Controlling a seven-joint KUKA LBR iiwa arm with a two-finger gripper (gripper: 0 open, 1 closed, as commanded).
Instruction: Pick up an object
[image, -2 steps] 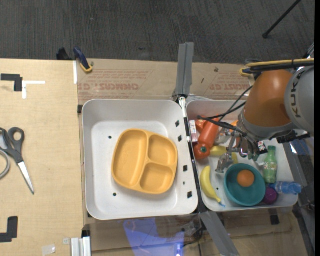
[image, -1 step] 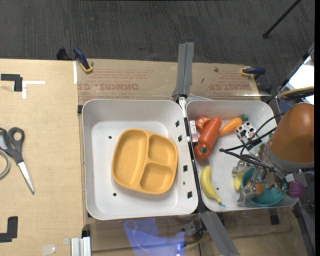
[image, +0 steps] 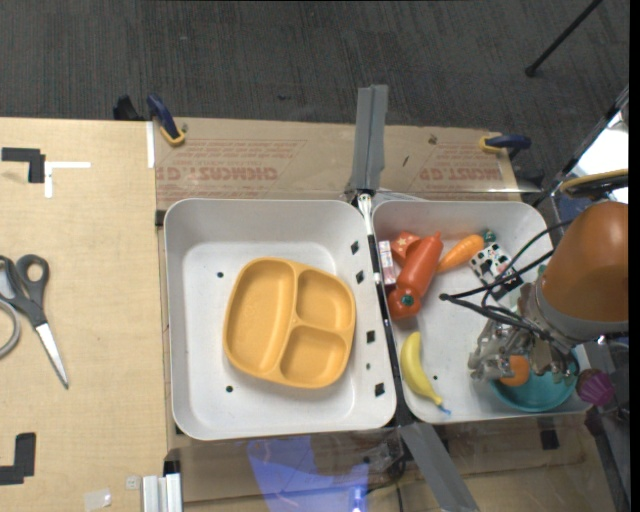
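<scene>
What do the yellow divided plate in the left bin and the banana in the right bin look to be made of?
The divided plate looks like moulded plastic: even yellow-orange colour, soft sheen, rounded compartment ridges. The banana is probably a plastic toy: uniform yellow, smooth, unmarked skin, though real fruit can't be ruled out. Both bins look like matte white plastic.

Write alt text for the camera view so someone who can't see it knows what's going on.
The robot arm reaches in from the right, its pincer low in the right bin beside a teal bowl. That bin also holds a banana, a red pepper and a carrot. The left bin holds a yellow divided plate; scissors lie on the bench.
</scene>
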